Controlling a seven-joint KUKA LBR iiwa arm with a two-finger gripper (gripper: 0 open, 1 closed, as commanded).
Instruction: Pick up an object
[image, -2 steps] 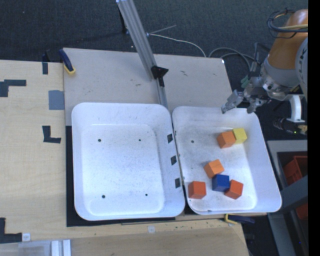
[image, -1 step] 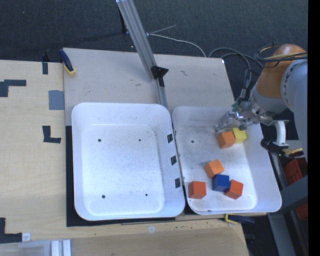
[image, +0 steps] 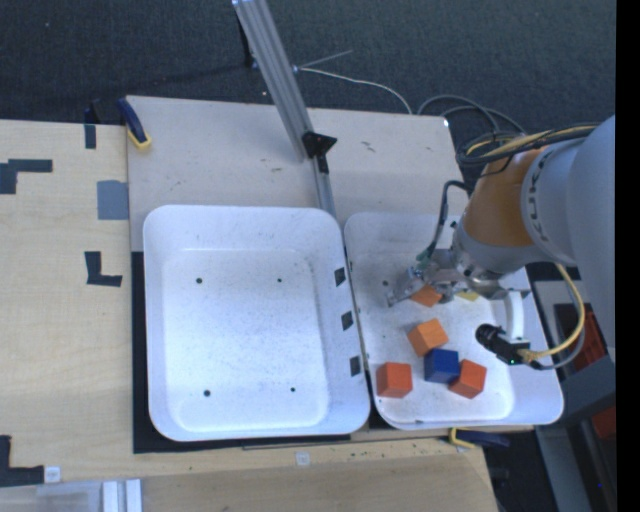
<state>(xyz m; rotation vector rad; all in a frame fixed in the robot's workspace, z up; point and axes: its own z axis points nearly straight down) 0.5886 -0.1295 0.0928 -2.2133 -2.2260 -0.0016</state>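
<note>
My gripper (image: 424, 285) hangs low over the upper middle of the right bin (image: 400, 240). An orange block (image: 429, 297) sits right at its tip, partly covered by it. Whether the gripper has hold of this block cannot be made out. Closer to the bin's front lie another orange block (image: 430, 334), a blue block (image: 441, 365) and two red-orange blocks (image: 394, 379) (image: 468, 379). The blue block touches the red-orange one on its right. A small yellow piece (image: 468, 296) peeks out beside the wrist.
The left bin (image: 160, 300) stands beside the right one, their rims meeting in the middle. A slanted metal pole (image: 285, 85) rises behind the bins. The arm's grey body and orange band (image: 500, 205) cover the right bin's far right side. Cables (image: 540, 350) trail along its right rim.
</note>
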